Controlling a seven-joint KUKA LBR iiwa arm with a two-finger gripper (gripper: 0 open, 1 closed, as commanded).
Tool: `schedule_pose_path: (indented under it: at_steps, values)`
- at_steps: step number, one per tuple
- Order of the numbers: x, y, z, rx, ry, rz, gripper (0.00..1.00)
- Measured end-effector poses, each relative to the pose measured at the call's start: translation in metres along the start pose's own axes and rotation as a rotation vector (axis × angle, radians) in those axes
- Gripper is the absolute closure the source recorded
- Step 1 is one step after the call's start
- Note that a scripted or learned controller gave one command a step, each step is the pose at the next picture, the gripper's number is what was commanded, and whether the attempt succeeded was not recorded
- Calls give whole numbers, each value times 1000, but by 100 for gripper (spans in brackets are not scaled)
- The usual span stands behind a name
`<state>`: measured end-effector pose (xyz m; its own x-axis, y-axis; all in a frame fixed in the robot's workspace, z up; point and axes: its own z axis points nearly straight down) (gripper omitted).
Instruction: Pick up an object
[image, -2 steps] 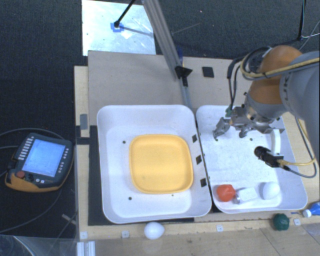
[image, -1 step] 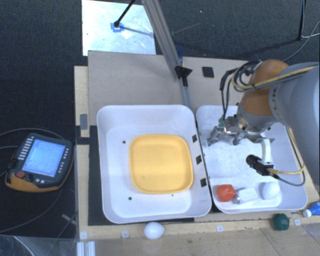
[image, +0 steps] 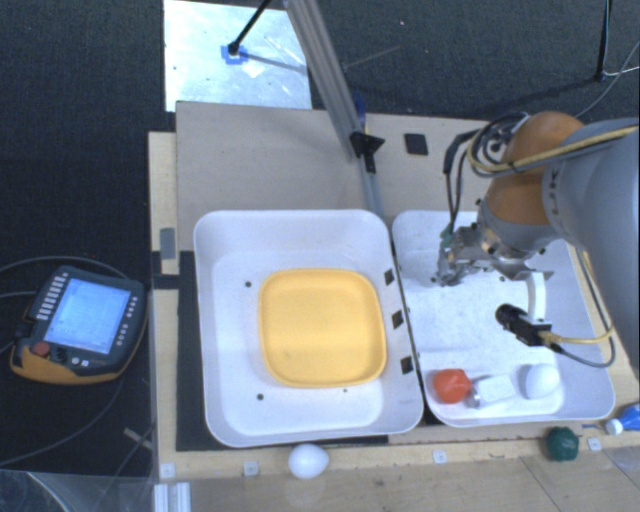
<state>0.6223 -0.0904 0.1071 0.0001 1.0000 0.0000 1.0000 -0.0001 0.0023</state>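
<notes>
Arm: the grey arm (image: 590, 190) with its orange band (image: 525, 165) comes in from the right edge of the bench and bends down over the right bin.
Tool: the tool (image: 447, 270) hangs low over the far left part of the right bin, close to the wall that the two bins share. I cannot tell if it is spread or pressed together, and I see no object in it.
Right bin: the white right bin (image: 590, 405) carries three small objects along its near edge.
Red object: a small red object (image: 450, 385) lies near the near left corner of the right bin, well apart from the tool.
White piece: a small white and grey piece (image: 487, 390) lies just beside the red object, on its right.
White ball: a round white ball (image: 541, 380) lies near the near right corner of the right bin.
Left bin: the white left bin (image: 225, 250) carries a yellow plate (image: 322, 326) in its middle.
White egg: a white egg-shaped object (image: 308, 461) lies on the bench just outside the near edge of the left bin.
Green ball: a dark green ball (image: 561, 444) lies on the bench outside the near right corner of the right bin.
Hand controller: a controller with a lit screen (image: 75, 322) lies on the dark floor beyond the left edge of the bench.
</notes>
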Motion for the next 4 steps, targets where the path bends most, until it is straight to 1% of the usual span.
schedule_pose_path:
  at_steps: [1,2,3,4]
  values:
    - [-1,4,-63,-3,0,-1,100]
    - [-2,-2,-123,-4,0,-1,100]
    - [-2,-1,-176,-3,0,-1,100]
    - [50,-26,-160,3,1,-4,100]
